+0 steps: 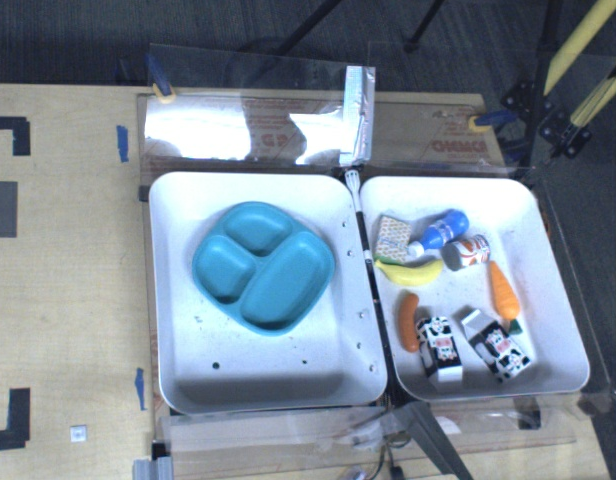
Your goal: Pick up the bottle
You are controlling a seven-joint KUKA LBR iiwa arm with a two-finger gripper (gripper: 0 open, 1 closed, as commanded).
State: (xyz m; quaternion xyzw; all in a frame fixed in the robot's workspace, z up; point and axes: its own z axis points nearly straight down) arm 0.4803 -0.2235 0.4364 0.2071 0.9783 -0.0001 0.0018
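Lying on its side in the right bin point(558, 268), the bottle point(440, 232) is a small blue one with a white cap end that points toward the lower left. Its blue body is rounded and shiny, and a white band with some marking goes around the part near the cap. It rests in the upper middle part of that bin, between a patterned square packet point(392, 235) on its left and a small can point(466, 253) with a grey top and red and white side just beside it on the lower right. The cap end touches or nearly touches a yellow banana point(409, 273) that lies curved under it.

Lower in the same bin there are two orange carrots, one point(504, 293) at the right side and one point(408, 321) at the left side, and two small cartons with black and white cow pattern, the left carton point(440, 346) and the right carton point(498, 346), lying close together near the front wall.

The left bin point(178, 368) bears a blue divided plate point(263, 265) with three compartments, set about in its middle.

About the gripper, whether it is apart or together, I cannot tell from this view, and nothing is touching the bottle from above.
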